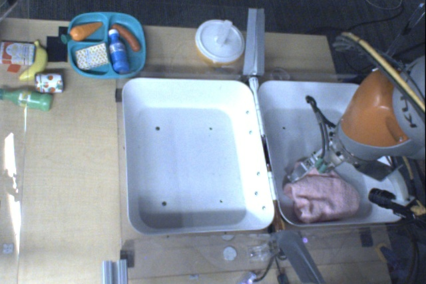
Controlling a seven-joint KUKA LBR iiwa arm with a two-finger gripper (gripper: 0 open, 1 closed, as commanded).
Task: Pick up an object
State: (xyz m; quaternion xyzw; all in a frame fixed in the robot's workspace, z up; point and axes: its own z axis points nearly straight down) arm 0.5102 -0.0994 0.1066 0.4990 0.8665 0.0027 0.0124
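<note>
While I look from above, I see the pink cloth [323, 199] lying in the right bin [286, 110], at its near edge. Just behind it, the gripper [311, 166] is low over the cloth's far-left edge; whether it is apart or together I cannot tell. Left bin [193, 156] is beside. Farther, a blue tray [106, 44] stands at the bench's far-left corner.
</note>
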